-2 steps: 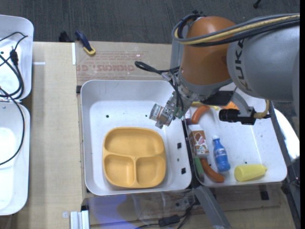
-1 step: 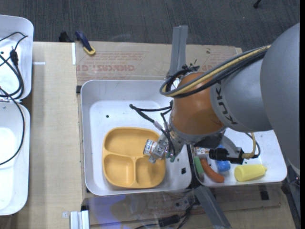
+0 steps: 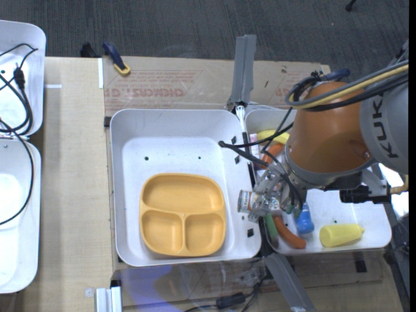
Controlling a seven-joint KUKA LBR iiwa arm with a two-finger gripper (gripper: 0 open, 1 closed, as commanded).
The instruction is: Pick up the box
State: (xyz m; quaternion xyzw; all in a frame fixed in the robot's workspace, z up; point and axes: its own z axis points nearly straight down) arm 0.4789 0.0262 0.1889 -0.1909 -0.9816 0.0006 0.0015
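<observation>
Camera view: my gripper point(image 3: 266, 200) hangs over the wall between the bins. I cannot tell how it is set. A small box point(image 3: 247, 202) sits against it, above the left bin point(image 3: 123, 174), beside the tray point(image 3: 184, 214).

We see a robotics lab or test cell. A grey arm point(image 3: 364, 129) with bundled cables reaches over a wooden bench point(image 3: 71, 174) bearing two white bins point(image 3: 120, 174), on a cardboard sheet point(image 3: 182, 86). A clamp point(image 3: 116, 58) lies far left, loose black wires point(image 3: 16, 103) run at the left edge, and dark carpet point(image 3: 162, 12) lies beyond.
</observation>
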